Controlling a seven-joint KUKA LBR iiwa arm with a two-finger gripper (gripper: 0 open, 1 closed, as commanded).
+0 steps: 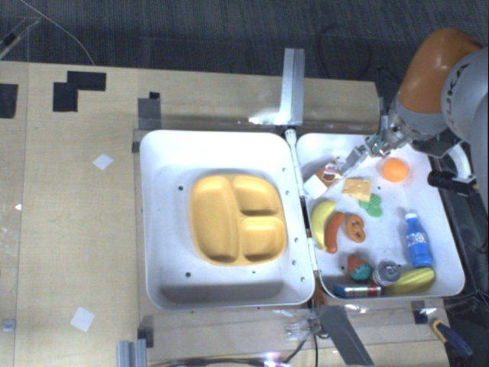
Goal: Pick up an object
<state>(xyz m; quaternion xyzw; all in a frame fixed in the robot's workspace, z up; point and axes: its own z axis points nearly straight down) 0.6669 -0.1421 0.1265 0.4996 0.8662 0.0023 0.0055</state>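
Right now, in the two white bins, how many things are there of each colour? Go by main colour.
Yellow: 4, tray, banana, cheese, second banana
Orange: 2, ball, pretzel
Red: 2, sausage, marker
Green: 1, leaf
Blue: 1, bottle
Silver: 1, can
Total: 11; a few small mixed-colour bits left out.

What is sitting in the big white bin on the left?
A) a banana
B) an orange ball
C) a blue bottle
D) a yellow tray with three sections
D: the yellow divided tray lies alone in the left bin, while the blue bottle, orange ball and banana are all in the right bin.
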